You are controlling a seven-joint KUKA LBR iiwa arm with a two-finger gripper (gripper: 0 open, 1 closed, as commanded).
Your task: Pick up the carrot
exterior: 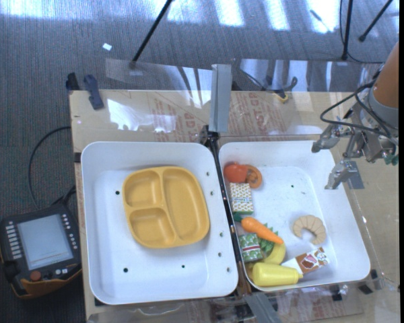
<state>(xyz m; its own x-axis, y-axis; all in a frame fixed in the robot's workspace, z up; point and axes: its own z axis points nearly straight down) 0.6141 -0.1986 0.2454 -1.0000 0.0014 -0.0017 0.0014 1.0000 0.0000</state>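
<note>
The carrot (pixel 260 230) is lying in the right bin (pixel 337 180), near its left wall, with its orange tip pointing toward the bin's middle. Other play foods are crowding it: a checkered box (pixel 241 197) just behind it, a banana (pixel 277 253) and a yellow bottle (pixel 275 274) in front. Bare white floor is lying open to its right, up to a croissant (pixel 310 228). The end effector (pixel 345 174) is hanging over the bin's far right rim, well apart from the carrot, holding nothing; how far open it is, I cannot tell. A yellow tray (pixel 165 206) is resting in the left bin (pixel 104 180).
</note>
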